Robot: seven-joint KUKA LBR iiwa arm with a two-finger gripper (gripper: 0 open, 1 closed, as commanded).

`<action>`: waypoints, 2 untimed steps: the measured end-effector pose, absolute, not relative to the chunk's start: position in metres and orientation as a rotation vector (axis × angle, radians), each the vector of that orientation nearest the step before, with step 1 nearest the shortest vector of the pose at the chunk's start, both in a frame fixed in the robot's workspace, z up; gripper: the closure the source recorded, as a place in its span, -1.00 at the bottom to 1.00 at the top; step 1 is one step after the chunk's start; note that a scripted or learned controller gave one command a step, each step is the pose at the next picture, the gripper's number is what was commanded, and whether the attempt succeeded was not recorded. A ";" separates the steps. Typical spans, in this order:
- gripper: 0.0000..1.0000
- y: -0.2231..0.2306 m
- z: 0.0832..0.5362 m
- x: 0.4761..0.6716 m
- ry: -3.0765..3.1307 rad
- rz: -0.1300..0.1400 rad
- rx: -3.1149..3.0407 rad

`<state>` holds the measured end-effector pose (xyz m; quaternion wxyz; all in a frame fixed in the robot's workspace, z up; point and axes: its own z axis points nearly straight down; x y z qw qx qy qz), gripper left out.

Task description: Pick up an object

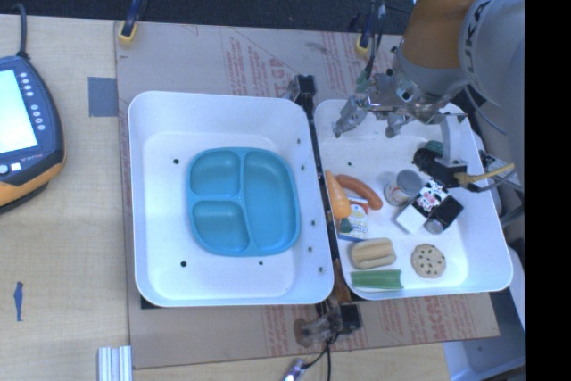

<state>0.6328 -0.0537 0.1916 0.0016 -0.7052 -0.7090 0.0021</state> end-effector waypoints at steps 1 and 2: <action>-1.00 -0.022 0.192 0.624 -2.226 0.009 -2.212; -1.00 -0.083 0.207 0.656 -2.223 0.003 -2.218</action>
